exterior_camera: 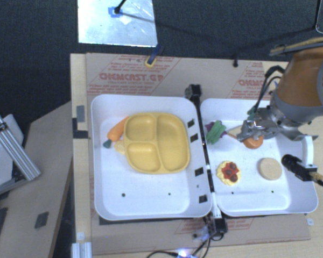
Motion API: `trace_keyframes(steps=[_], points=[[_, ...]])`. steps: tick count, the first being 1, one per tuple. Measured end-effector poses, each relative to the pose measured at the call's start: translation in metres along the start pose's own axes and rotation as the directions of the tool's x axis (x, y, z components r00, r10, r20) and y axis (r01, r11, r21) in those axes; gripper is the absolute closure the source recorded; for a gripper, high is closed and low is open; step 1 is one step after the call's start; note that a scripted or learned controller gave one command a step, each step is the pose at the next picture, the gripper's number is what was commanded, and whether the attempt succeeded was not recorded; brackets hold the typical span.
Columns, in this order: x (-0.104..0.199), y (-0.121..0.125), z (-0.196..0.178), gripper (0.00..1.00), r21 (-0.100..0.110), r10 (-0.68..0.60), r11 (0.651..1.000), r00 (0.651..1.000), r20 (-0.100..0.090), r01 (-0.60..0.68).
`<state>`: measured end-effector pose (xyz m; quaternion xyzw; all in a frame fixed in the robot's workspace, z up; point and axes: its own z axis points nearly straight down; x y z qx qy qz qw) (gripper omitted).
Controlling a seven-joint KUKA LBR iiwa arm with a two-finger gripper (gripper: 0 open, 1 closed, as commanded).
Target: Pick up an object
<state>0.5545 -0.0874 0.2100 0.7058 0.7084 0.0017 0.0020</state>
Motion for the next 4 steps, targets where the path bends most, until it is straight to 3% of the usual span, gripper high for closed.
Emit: trace_keyframes(steps=[1, 2, 3, 4], points=[[0.0, 0.001, -0.015, 1.0, 0.002, -0.001, 1.0, 1.0, 0.0, 0.001], [0.035, -0.026, -0.016, 1.0, 0.005, -0.003, 1.0, 1.0, -0.002, 0.003], [0.089, -0.041, -0.017, 1.0, 0.005, -0.006, 1.0, 1.0, -0.003, 0.006], [0.104, -0.06, -0.024, 1.0, 0.005, -0.003, 1.0, 1.0, -0.002, 0.003]])
